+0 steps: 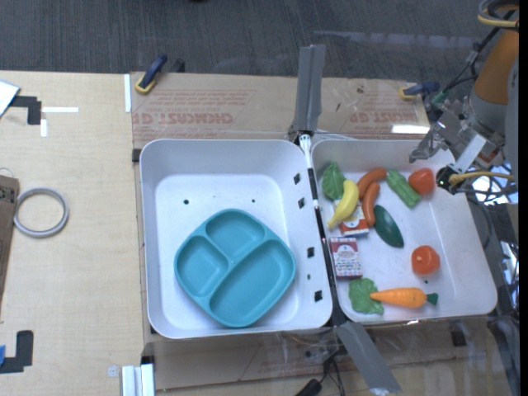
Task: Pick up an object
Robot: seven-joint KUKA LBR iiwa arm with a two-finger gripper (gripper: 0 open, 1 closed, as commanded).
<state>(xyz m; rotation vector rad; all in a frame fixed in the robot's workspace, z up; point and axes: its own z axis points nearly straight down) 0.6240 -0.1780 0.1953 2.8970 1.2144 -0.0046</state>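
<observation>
Spanning pale wooden bench [66,304], two white bins [157,246]

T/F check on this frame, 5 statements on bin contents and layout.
1. The blue tray lies in the left bin. True.
2. The carrot lies near the right bin's front edge. True.
3. The banana lies in the left bin. False: it lies in the right bin, by its left wall.
4. The tape roll sits inside a bin. False: it lies on the bench, left of both bins.
5. The gripper is over the right bin's far right corner. True.
</observation>
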